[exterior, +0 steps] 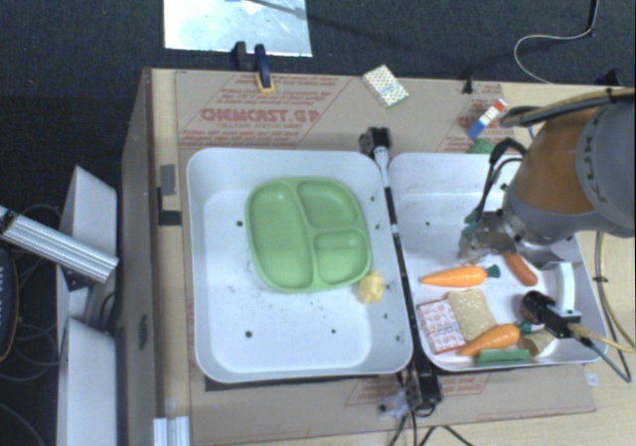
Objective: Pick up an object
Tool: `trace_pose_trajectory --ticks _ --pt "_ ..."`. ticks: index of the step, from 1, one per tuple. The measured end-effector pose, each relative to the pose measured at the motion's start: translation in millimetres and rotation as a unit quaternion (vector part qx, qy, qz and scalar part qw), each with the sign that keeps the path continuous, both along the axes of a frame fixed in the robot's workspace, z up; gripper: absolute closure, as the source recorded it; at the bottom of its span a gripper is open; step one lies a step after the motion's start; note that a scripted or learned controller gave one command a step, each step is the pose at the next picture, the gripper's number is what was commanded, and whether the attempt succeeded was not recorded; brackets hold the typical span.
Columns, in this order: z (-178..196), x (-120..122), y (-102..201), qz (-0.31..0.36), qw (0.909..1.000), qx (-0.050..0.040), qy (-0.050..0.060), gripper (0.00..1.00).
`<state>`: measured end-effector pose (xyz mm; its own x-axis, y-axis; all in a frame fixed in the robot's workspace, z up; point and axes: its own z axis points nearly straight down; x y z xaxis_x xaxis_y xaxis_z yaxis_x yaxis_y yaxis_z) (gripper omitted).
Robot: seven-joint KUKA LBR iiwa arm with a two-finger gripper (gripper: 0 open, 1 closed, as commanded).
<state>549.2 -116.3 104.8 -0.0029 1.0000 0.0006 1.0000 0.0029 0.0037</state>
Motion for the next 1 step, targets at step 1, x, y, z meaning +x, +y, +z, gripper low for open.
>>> trace_pose_trajectory --ticks 1 --pt "0.0 0.0 0.0 0.0 1.0 0.0 0.0 0.0"
